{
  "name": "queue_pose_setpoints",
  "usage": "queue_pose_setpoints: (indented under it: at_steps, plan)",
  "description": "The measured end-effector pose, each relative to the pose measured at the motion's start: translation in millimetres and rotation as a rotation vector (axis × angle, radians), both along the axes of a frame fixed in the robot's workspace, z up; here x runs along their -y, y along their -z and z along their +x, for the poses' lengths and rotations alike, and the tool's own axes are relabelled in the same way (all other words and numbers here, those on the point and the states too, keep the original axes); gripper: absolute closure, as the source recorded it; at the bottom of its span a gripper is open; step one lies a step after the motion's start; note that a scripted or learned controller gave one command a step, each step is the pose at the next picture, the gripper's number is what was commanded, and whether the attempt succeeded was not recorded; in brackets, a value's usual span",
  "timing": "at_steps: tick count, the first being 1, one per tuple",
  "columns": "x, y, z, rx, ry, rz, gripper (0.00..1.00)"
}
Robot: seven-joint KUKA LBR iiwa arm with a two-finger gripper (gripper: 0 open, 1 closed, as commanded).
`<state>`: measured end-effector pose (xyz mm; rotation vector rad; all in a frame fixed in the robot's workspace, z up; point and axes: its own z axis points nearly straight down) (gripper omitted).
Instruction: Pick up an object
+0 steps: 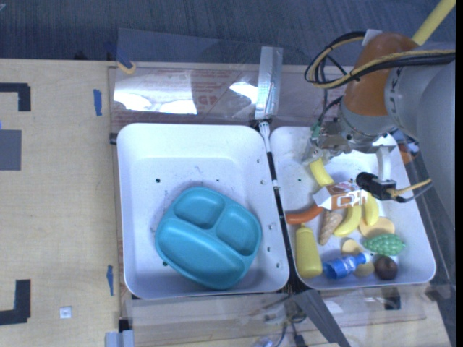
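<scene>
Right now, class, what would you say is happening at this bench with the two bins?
A grey KUKA arm reaches in from the right, its gripper low over the far end of the right bin. That bin holds a heap of toy food, including a yellow bottle and a banana. Nothing looks lifted yet. The left bin holds a blue divided plate.
</scene>
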<state>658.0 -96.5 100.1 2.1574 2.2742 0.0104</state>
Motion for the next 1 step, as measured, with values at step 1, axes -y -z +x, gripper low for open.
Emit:
queue_pose_setpoints:
  at_steps: [1]
  plan:
    - [-8.7,-87.7,-30.7,-0.003,0.169,0.001,1.00]
